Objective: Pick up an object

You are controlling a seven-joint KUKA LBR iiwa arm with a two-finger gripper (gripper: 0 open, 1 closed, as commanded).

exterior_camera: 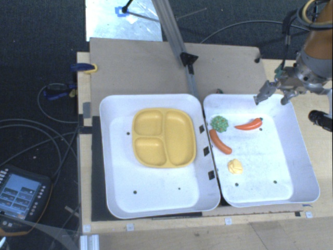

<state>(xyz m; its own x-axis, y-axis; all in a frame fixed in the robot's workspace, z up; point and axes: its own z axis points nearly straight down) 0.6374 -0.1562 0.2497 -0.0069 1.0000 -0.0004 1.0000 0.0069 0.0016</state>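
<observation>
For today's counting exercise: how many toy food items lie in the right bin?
4: green broccoli near the left wall, red chili pepper to its right, sausage below the broccoli, yellow piece lowest. None seems hidden.

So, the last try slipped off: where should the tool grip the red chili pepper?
Judging by its pose, grip the red chili pepper mid-body, from above, fingers closing across its narrow width. It lies flat and nearly level left-right in the right bin, clear of the broccoli, so both sides look open.

Single fixed camera, mounted above the desk, looking down at a slant. Far enough back to frame the left bin and right bin whole, plus floor at left. Arm enters from frame right.
</observation>
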